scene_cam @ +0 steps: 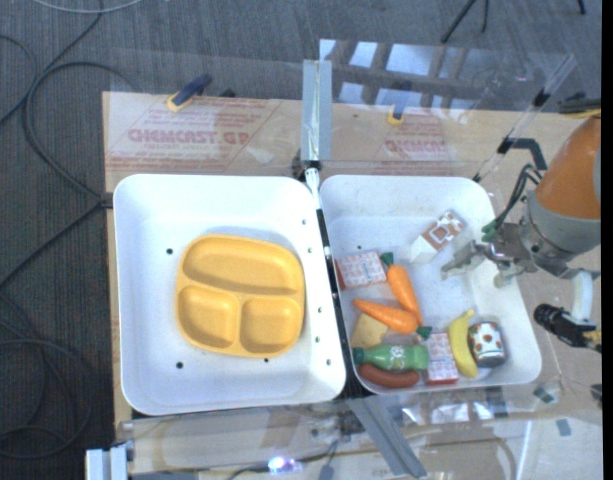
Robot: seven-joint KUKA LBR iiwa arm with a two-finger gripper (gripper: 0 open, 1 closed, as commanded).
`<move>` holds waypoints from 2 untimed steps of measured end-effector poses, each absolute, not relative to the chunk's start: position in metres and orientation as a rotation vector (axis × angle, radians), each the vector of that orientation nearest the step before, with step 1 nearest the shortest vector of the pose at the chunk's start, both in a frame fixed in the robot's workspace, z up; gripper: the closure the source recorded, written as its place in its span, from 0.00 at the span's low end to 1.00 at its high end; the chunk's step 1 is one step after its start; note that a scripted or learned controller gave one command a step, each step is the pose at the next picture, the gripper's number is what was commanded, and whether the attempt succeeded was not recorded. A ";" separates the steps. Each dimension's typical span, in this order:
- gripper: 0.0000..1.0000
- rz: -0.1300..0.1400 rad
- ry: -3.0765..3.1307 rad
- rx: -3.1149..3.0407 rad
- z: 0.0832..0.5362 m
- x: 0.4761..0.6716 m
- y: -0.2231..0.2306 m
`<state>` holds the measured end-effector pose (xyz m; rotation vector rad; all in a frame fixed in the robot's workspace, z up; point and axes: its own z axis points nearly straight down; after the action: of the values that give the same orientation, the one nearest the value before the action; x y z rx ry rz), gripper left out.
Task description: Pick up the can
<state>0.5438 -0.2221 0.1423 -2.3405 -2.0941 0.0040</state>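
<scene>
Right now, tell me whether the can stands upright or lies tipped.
Tipped, it seems: the can lies on its side in the right bin, label facing up, beside the banana.

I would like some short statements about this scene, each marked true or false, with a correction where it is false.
1. The yellow tray lies in the left bin. True.
2. The can stands on the yellow tray. False: it lies in the right bin, near the bin's lower right corner.
3. The banana lies right beside the can, on its left in the view. True.
4. The gripper holds the can. False: the gripper is above the can in the view and apart from it, with nothing between its fingers.
5. Two carrots lie in the right bin. True.
6. The green bottle lies in the left bin. False: it lies in the right bin, near its lower edge.
</scene>
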 end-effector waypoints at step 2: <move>0.00 -0.013 -2.200 -2.226 0.098 0.675 -0.210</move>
<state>0.6750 -0.2102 0.0977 -2.2259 -2.2001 -0.0128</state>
